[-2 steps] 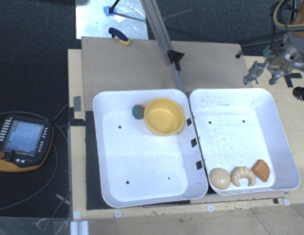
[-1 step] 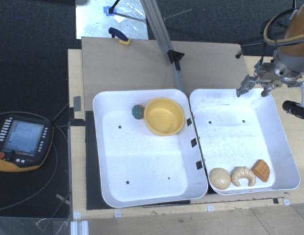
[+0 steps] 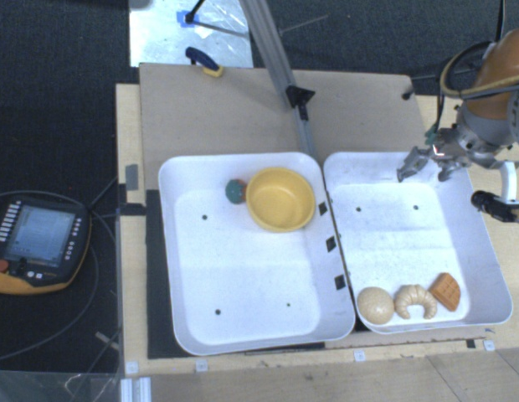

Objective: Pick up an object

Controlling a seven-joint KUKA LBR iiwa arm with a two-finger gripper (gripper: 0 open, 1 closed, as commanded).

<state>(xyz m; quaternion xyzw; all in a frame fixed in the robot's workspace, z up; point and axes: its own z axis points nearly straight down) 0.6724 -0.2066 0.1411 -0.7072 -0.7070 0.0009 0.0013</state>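
My gripper (image 3: 428, 169) hangs over the far edge of the right bin (image 3: 485, 249), open, with nothing between its fingers. Along that bin's near wall lie a pale round bun (image 3: 376, 305), a croissant (image 3: 416, 301) and an orange-brown waffle piece (image 3: 446, 291), all well away from the gripper. The left bin (image 3: 243, 308) holds a yellow bowl (image 3: 280, 199) at its far right corner, with a small teal ball (image 3: 235, 191) touching the bowl's left side.
A grey pole (image 3: 276, 53) slants across the brown board behind the bins and ends near their shared far corner. A teach pendant (image 3: 38, 243) lies on the floor at the left. Black clips (image 3: 333, 243) join the bins along their shared wall.
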